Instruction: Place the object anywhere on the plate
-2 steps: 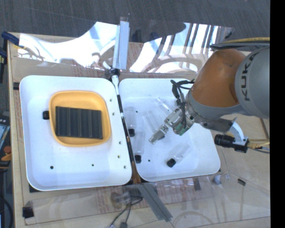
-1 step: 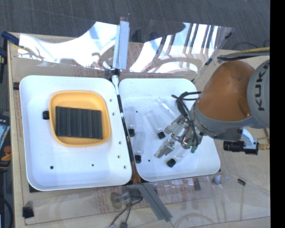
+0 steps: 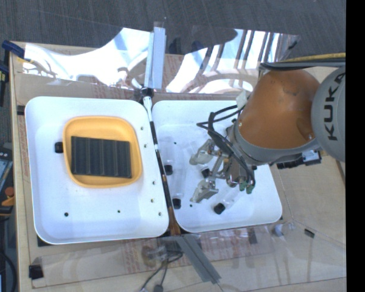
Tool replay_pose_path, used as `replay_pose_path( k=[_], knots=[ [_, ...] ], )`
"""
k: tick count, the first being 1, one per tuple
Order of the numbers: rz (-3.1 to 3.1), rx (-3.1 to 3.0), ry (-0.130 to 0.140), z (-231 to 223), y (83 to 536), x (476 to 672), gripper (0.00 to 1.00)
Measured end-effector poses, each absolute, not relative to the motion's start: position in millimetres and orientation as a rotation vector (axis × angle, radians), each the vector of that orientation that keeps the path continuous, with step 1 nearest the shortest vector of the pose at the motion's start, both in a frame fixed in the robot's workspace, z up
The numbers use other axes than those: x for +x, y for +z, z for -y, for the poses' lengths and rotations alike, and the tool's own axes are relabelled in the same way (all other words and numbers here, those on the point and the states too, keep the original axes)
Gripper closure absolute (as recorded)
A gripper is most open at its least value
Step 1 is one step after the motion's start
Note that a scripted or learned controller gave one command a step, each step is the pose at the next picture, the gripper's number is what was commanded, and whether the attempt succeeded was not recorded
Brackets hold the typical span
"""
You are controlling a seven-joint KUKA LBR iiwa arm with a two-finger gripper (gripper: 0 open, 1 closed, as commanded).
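We see the gripper [image 3: 202, 175] down inside the right bin [image 3: 264, 215], near that bin's middle, its two metal fingers [image 3: 202, 157] spread apart with bare white floor between them — open, and holding nothing that we can make out. A small dark object [image 3: 219, 208] lies on the bin floor just beside the lower finger, toward the bin's front edge; we take this for the thing to be moved, though a second dark bit [image 3: 176, 204] sits near the front-left corner and we cannot be sure which is meant. The yellow plate [image 3: 79, 129] rests in the left bin [image 3: 42, 212], toward its back-left part, with a dark ribbed slab [image 3: 101, 157] lying across its middle.

Our worry is the grasp itself. The object is small and sits outside the span of the fingers, so a closure here would likely catch air. If it is pinched off-centre it may squirt away across the smooth plastic. The carry must also clear the raised rims where the two bins meet, and the slab leaves only a yellow border free, so a drop could bounce off.

The bins stand on a wooden bench [image 3: 316, 224], with shiny reflective sheeting [image 3: 85, 62] along its back edge and dark carpet [image 3: 79, 5] beyond.
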State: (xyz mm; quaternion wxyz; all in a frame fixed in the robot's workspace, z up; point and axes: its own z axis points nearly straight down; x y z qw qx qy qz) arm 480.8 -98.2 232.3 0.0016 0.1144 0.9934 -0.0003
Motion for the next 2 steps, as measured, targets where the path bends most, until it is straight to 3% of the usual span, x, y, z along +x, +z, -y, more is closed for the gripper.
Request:
replay_pose_path(
  k=[1, 2],
  knots=[
    [-3.138, -0.208, 0.001, 103.7, 200.3, 476.7, 0.00],
    [-3.072, -0.671, 0.001, 62.4, 192.0, 481.8, 0.00]
  ],
)
